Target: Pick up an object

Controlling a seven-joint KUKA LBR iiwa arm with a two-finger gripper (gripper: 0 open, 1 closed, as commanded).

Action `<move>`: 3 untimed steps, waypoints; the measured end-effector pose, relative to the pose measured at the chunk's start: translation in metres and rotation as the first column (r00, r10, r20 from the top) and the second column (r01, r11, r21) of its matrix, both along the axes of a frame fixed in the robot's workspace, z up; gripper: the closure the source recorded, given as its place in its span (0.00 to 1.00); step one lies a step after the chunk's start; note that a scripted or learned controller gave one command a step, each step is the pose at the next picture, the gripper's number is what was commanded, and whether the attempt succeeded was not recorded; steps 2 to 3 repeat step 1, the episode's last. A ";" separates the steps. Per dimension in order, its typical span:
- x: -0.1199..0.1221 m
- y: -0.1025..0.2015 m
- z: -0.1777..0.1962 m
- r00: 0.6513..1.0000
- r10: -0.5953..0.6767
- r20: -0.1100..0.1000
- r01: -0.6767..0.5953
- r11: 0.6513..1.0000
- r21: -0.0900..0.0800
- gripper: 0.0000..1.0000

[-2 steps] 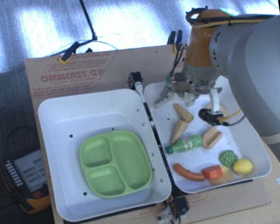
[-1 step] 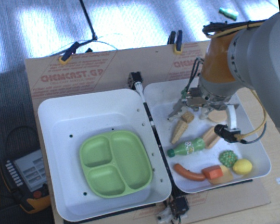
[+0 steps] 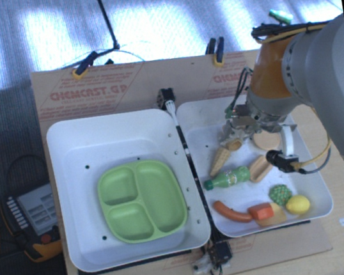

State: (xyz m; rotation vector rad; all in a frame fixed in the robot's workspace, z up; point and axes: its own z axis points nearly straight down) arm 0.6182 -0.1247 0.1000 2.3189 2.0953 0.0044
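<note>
Hovering low in the right bin [image 3: 325,206].
Tool [image 3: 234,131] grip unclear; ice-cream cone [image 3: 222,157] lying just below it.

Grey arm bent in from right, pincer [image 3: 239,131] low, prob. angled down-left

Bins [image 3: 118,126]: smooth white plastic, slight sheen. Divided plate [image 3: 142,200]: matt green plastic. Counter [image 3: 87,92]: brown printed cardboard, matt. Bottle [image 3: 229,178]: glossy green plastic. Arm [image 3: 317,72]: smooth grey casing.
</note>
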 end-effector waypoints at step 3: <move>-0.002 0.063 0.108 0.963 -0.270 -0.013 0.270 0.963 0.009 1.00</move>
